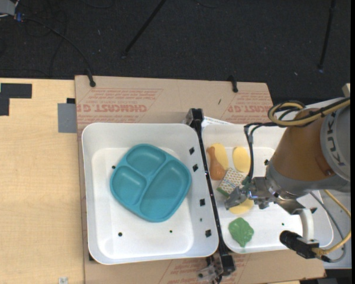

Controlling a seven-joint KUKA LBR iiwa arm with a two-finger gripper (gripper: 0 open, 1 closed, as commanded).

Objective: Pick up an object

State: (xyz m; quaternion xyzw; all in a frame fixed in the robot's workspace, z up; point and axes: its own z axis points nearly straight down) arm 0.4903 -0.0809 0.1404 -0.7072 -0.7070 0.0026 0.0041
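Camera view: cardboard (121, 102) print reads mirrored "CHEMCAST GP".

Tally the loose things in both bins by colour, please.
Teal: 1, divided plate, left bin.
Yellow: 3, right bin.
Orange-brown: 1.
Green: 1.
Patterned white-green: 1.
Total: 7

arm (310, 152) hides right bin (266, 246) far side.

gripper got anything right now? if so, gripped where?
Cannot tell. The gripper is low in the right bin, right over a yellow object beside the patterned packet, but no item is visibly between its fingers.
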